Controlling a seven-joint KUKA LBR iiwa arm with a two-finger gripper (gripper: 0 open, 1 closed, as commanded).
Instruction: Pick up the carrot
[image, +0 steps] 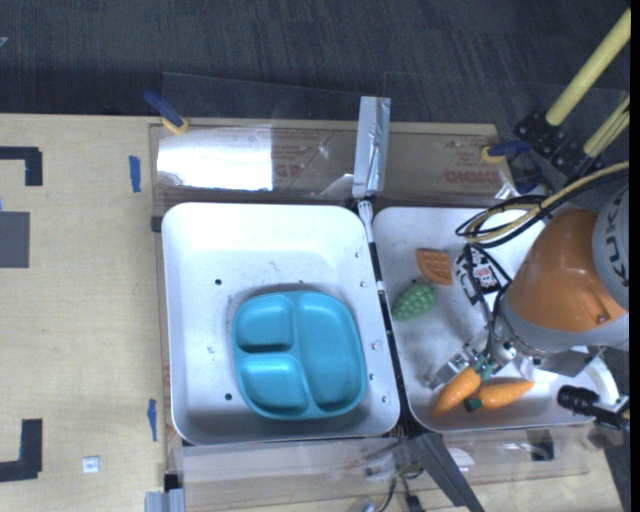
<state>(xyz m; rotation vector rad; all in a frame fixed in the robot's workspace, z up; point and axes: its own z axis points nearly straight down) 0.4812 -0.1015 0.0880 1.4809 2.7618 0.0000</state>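
The grey arm with the orange band (565, 275) reaches over the right-hand shallow white bin (405, 235). Its gripper (487, 362) sits directly over two orange plastic carrots (478, 391) lying near the front wall, long axes roughly left-right; whether it pinches either, I cannot tell.

camera view: sitting above bench (70, 300) | looking down at a slant | taking in both bins (200, 240) | arm (565, 270) reaching in from right
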